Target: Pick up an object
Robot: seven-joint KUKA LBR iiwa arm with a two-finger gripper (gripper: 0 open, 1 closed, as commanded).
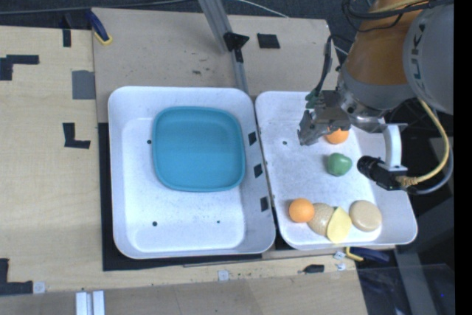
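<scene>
Where the gripper (316,130) hovers, jaw state untellable, right bin (284,158) holds two orange balls (301,210), one green ball (339,164); left bin (133,181), one blue plate (198,148).

Orange ball, near gripper (338,136): small and round, in the right bin's upper middle, partly hidden under the dark fingers; whether it is gripped cannot be told.
Green ball (338,164): round, matte, lying loose just below the first orange one.
Orange ball, front (301,210): round, bright, resting near the bin's front edge.
Beige lump (321,217): rounded, touching that orange ball's right side.
Yellow piece (339,225): pale, wedge-like, perhaps a lemon slice.
Tan disc (365,215): flattish, round, at the front right corner.
</scene>
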